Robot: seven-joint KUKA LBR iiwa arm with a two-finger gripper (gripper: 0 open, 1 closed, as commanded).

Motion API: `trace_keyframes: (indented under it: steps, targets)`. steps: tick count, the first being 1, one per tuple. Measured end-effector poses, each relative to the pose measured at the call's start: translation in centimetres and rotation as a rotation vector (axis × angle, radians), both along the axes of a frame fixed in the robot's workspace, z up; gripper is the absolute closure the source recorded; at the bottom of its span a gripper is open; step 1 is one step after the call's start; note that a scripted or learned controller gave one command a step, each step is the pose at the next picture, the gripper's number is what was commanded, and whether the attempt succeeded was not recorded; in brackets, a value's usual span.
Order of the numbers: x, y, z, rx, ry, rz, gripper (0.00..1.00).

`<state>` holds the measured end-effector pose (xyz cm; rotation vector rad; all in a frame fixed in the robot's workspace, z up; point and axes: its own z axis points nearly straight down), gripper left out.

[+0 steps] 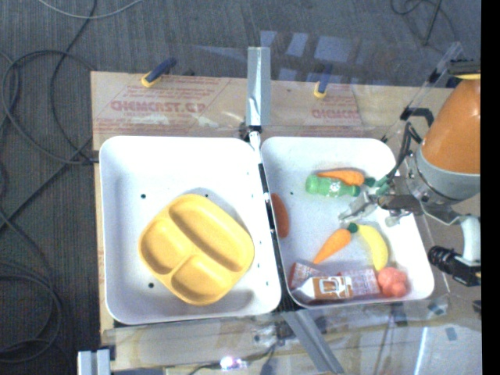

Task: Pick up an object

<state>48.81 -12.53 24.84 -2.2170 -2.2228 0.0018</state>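
The right bin [301, 153] holds several items. A green bottle [323, 185] lies beside an orange carrot [344, 176] near the back. A second carrot [333, 244] and a yellow banana [376, 246] lie mid-bin. A red ball [394, 282] and a wrapped packet [334, 284] rest along the front wall. A brown sausage [281, 215] leans on the left wall. My gripper [361, 208] hangs low between the green bottle and the banana, just above the second carrot's green top. Nothing visibly sits in it.
The left bin [125, 155] holds a yellow divided plate [197, 247]. A metal post [255, 92] stands behind the seam between the bins. The arm's orange band [457, 127] rises at the right edge, over the right bin's far corner.
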Motion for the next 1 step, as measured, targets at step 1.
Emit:
trace_keyframes:
  steps: [1]
  targets:
    - [0.25, -6.62, -14.61, 0.001, -0.018, 0.206, 0.0]
